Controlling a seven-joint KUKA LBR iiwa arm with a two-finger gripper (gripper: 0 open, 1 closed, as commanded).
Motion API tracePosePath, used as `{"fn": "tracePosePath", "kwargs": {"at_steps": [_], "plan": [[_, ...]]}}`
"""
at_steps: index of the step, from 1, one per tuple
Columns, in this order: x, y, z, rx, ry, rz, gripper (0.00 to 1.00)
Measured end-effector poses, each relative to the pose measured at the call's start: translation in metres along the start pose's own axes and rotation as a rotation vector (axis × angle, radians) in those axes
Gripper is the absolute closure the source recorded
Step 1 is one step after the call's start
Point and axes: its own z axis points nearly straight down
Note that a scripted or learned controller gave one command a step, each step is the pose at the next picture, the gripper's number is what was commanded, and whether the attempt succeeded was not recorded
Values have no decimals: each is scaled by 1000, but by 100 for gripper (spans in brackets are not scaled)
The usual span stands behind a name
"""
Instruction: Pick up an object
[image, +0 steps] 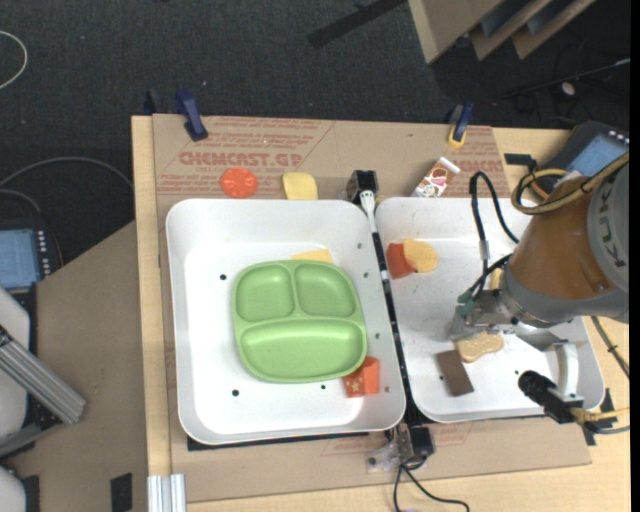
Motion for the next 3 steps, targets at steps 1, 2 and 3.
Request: {"fn": "tracePosePath", "kwargs": {"at_steps": [1, 2, 3], "plan": [[0, -1, 1, 2, 1, -1, 0], [-67, 10, -60, 10, 3, 2, 0], [-33, 26, 19, 21, 12, -6, 0]]}}
